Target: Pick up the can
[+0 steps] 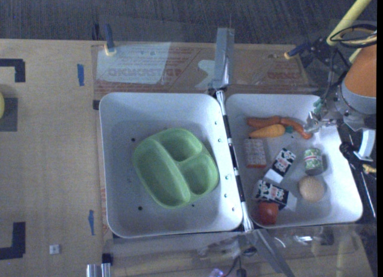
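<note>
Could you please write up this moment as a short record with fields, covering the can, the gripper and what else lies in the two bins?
can: small green-labelled can in the right bin, untouched
gripper: near the right bin's far right corner, beside the carrots
near the can: two cow-print cartons, round tan item
front of right bin: red item
left bin: holds a green divided plate
task state: can not yet picked up

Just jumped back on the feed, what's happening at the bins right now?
The arm reaches in over the right bin, its gripper near the carrots at the far side. The can lies untouched in that bin, among small cartons and other toy food. The left bin holds a green divided plate.
</note>
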Controlling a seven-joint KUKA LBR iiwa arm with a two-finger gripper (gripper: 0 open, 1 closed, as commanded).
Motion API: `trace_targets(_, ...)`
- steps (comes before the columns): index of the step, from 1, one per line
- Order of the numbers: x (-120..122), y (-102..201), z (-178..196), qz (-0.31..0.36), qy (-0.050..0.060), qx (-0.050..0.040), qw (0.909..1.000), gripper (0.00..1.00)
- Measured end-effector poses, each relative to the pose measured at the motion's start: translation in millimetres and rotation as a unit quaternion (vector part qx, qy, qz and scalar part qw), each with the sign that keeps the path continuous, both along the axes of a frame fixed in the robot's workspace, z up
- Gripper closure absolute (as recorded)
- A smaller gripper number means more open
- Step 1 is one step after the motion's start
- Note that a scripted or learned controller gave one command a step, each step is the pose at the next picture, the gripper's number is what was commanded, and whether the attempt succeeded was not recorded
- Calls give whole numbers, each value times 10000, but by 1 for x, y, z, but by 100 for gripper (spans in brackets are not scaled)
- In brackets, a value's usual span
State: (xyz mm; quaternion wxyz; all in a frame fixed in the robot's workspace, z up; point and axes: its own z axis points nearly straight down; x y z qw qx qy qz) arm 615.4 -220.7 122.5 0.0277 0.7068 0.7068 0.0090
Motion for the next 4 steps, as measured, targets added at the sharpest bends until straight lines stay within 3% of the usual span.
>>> trace_targets(1, 1, 10, -3, 51, 34, 69, 10000, 0)
trace_targets(2, -50, 11, -20, 649, 53, 59, 9979, 0)
trace_targets(3, -48, 0, -2, 611, -21, -66, 9981, 100)
trace_targets(4, -47, 8, -4, 664, 10, -4, 9978, 0)
